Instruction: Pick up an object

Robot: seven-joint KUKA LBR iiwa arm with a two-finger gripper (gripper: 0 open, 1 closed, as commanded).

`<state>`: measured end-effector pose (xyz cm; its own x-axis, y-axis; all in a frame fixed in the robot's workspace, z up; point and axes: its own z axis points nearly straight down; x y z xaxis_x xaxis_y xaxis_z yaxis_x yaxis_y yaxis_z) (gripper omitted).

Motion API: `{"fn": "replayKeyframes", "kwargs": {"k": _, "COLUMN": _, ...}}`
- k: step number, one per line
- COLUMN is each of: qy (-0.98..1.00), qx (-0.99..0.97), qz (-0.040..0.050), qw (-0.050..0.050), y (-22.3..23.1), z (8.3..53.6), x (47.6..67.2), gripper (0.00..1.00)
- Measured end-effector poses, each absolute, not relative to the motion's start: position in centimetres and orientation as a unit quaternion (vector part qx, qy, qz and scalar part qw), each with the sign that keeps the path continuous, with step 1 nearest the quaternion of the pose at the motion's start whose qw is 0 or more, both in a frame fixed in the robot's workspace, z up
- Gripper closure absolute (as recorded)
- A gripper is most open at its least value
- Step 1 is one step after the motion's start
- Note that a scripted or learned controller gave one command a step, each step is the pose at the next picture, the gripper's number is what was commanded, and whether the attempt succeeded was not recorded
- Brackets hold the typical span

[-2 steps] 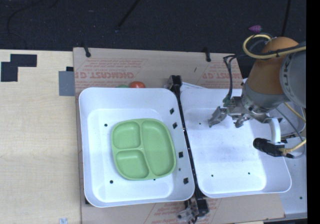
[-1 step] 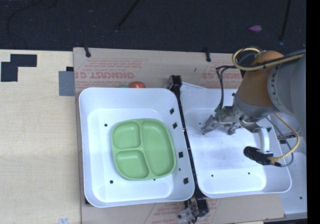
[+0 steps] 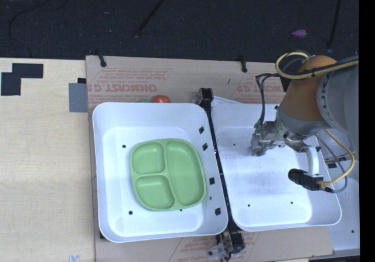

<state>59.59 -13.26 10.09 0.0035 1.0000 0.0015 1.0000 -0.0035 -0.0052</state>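
Search step: my end effector (image 3: 262, 145) hovers in the right white bin (image 3: 275, 220), grip state I cannot tell. Light-green 3-compartment plastic plate (image 3: 167, 174) lies left of centre; next I must cross over it.

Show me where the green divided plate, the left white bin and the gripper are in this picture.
green divided plate (image 3: 168, 174): camera view, on the ridge where its three compartments meet.
left white bin (image 3: 111, 138): camera view, on its bare floor near the left wall.
gripper (image 3: 261, 145): camera view, at its tip, over the right bin.
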Motion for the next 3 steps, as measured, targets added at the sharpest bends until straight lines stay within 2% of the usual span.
{"fn": "replayKeyframes", "kwargs": {"k": 1, "qy": -0.705, "qx": -0.709, "qz": -0.0001, "qw": 0.000, "y": -13.5, "z": 14.3, "x": 59.3, "gripper": 1.00}}
{"fn": "replayKeyframes", "kwargs": {"k": 3, "qy": -0.707, "qx": -0.707, "qz": -0.0010, "qw": -0.002, "y": -13.5, "z": 26.9, "x": 59.1, "gripper": 1.00}}
